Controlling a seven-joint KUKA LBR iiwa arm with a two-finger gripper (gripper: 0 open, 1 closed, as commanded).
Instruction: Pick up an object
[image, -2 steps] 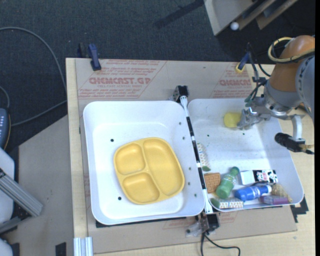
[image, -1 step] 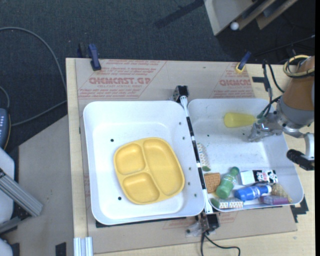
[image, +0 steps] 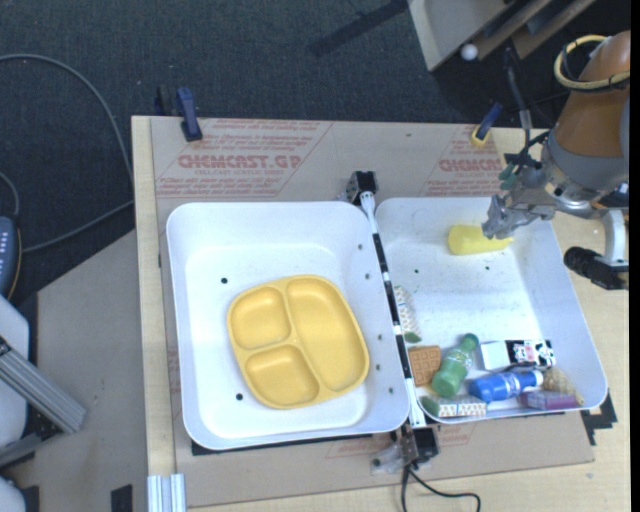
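Dark carpet surrounds a cardboard-topped table (image: 300, 155) carrying two shallow white bins side by side. Left bin (image: 200, 250) holds a yellow divided tray (image: 297, 340), three compartments, nothing in them that I can make out.

Right bin (image: 565, 300): a yellow block (image: 468, 240) lies alone near the far end, well apart from a cluster at the near edge. That cluster includes a green bottle (image: 452, 370), a blue bottle (image: 503, 385), a brown cracker-like square (image: 424, 362), a small black-and-white carton (image: 515, 353) and a purple item (image: 548, 400); a few smaller pieces I cannot identify.

Arm enters from the right. Claw (image: 497, 225) is down at the right end of the yellow block, touching or overlapping it in this view. At this resolution I cannot tell whether the claw is spread or closed, nor whether the block sits between its tips.

Progress, my judgement: the approach onto a target looks complete; the yellow block appears to be the chosen object. It rests on the bin floor, so no lift is evident. Remaining: confirm closure on the block, then raise it clear of the bin.

Orientation of the block: long axis runs roughly left to right across the frame, about parallel to the far bin wall, lying flat. Ends look similar, rounded, so I assign no pointing direction. Claw meets its right-hand end, not its middle, which I judge a marginal hold.
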